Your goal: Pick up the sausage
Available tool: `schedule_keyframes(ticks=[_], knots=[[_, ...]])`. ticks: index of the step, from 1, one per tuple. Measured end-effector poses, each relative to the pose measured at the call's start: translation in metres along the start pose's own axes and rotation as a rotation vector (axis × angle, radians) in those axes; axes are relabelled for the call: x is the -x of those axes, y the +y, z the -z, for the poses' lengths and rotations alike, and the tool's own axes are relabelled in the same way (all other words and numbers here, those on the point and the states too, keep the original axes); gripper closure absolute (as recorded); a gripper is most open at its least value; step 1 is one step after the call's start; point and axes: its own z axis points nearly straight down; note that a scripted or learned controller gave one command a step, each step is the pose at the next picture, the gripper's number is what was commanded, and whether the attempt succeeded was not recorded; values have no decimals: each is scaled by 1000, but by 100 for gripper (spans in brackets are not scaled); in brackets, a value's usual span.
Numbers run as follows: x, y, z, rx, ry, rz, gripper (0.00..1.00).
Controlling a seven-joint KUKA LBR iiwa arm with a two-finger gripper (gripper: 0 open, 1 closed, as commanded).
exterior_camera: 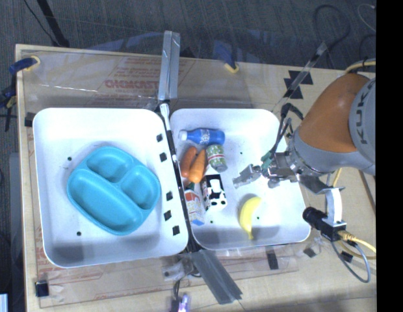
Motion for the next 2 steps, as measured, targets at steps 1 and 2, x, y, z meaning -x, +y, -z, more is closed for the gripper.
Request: schedule_keyframes(ticks=[1, 2], knots=[[-27, 39, -90, 29, 0, -357, 0], [-29, 41, -79, 33, 4, -351, 100]])
